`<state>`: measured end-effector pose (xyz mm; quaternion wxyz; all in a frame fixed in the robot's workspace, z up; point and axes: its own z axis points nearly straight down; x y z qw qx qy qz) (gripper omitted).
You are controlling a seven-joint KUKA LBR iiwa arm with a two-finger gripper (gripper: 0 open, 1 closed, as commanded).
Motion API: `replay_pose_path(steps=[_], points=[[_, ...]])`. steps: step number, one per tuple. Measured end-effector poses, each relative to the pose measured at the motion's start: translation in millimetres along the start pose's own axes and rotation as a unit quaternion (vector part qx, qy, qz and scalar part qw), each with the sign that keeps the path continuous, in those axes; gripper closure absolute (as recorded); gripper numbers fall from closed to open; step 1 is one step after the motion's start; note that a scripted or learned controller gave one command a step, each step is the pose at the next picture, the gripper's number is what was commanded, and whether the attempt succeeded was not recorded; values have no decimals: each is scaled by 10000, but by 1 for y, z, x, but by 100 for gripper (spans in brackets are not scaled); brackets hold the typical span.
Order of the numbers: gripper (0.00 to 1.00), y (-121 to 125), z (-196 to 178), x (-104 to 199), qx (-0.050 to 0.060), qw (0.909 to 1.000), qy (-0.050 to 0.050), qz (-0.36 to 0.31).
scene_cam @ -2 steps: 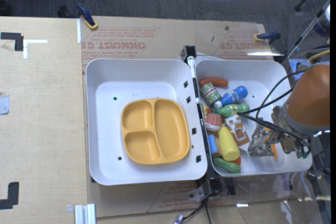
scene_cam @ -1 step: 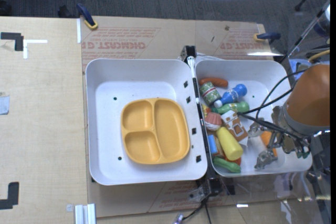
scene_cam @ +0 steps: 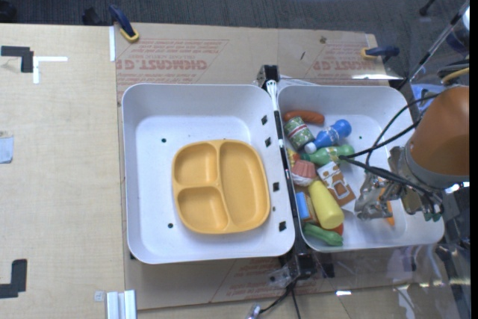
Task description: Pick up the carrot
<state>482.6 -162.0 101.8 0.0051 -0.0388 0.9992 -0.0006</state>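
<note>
In the right bin (scene_cam: 377, 123), as the camera view showed it, the gripper (scene_cam: 371, 205) stood low over the floor near the front wall, with the grey arm (scene_cam: 441, 138) and its orange band reaching in from the right. An orange object (scene_cam: 387, 198) lay directly at the gripper, partly covered by the metal fingers and by cables; it was judged to be the carrot, though its shape could not be confirmed under that cover. It sat touching or just beside the fingertips, on the arm's side of them. Whether the fingers were apart, together, or closed on the carrot could not be told from this picture.

The chief risk was judged to be a false grasp. Should the fingers close beside the carrot rather than around it, the arm would lift away with nothing, or nudge the piece against the front wall. A thin, tapered item was also thought likely to slip or pivot out of a partial pinch during the lift.

A second risk lay to the left. A heap of toy foods, including a yellow bottle (scene_cam: 326, 204), a green pepper (scene_cam: 323, 234) and a blue bottle (scene_cam: 331, 134), crowded the bin's left side, near the gripper but apart from it. A sideways drift could disturb that pile. The left bin (scene_cam: 142, 116), holding a yellow divided plate (scene_cam: 221, 185), stood well apart from the work.
</note>
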Motion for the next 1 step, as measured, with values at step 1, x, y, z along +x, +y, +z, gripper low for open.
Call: replay_pose_path(steps=[1], points=[[0,0,0,0,0,10000,2,-2]])
